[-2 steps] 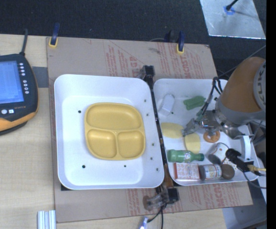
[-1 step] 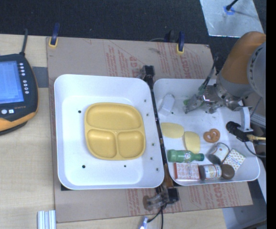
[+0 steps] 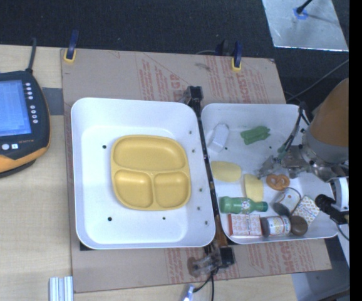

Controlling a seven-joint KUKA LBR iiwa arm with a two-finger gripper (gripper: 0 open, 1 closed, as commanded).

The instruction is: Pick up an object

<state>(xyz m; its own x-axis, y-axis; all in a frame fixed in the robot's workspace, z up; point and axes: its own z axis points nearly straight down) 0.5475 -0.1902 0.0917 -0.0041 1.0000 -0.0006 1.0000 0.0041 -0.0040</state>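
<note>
Two white bins side by side on cardboard. Left bin (image 3: 93, 218) holds a yellow divided tray (image 3: 150, 171), three compartments, lying flat near the middle.

Right bin (image 3: 275, 110) is cluttered: green block (image 3: 255, 134) toward the far wall, clear plastic piece (image 3: 218, 137) near the dividing edge, two pale yellow blocks (image 3: 227, 171) mid-bin, green bottle (image 3: 242, 204) on its side, red-and-white box (image 3: 245, 225) along the near wall, small jar (image 3: 279, 225) beside it, brown ring-shaped item (image 3: 277, 182) further right.

Arm enters from the right, orange band cut off at the frame edge. Gripper (image 3: 280, 163) sits low over the right bin, just beside the ring; its metal parts blur together, possibly touching the ring, and its opening cannot be told. Nothing visibly gripped.

Handheld control pendant (image 3: 9, 121) on the bench at left, partly cropped
</note>
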